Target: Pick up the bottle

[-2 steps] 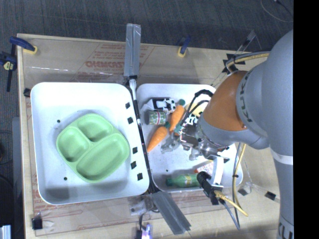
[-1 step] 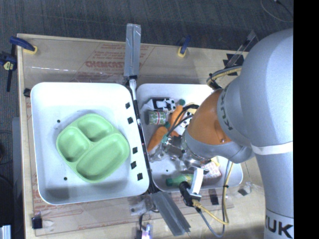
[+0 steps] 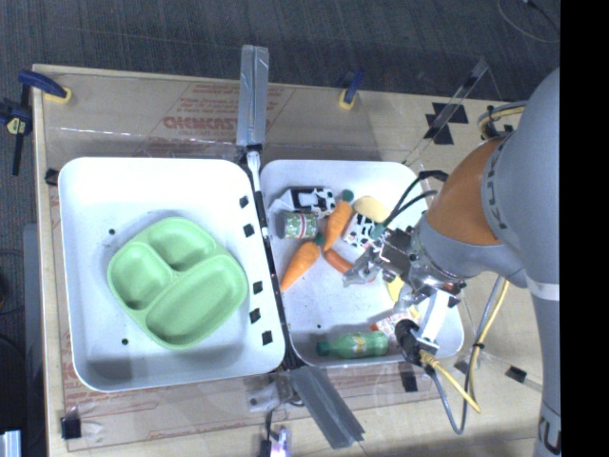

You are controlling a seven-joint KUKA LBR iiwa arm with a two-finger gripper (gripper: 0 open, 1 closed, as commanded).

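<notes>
The bottle [image 3: 353,345] is green with a yellowish label. It lies on its side along the near wall of the right bin [image 3: 314,312]. My gripper [image 3: 363,268] hangs over the middle of that bin, beyond the bottle and apart from it, close to the end of an orange carrot [image 3: 336,259]. The grey wrist and the orange band reach in from the right and cover the bin's right side.
In the right bin lie two more carrots [image 3: 299,264] [image 3: 337,221], a small green can [image 3: 300,224], a black-and-white item [image 3: 315,198] and a yellow piece [image 3: 372,206]. The left bin [image 3: 86,198] holds a green divided plate [image 3: 177,281]. A metal divider [image 3: 253,93] stands between the bins.
</notes>
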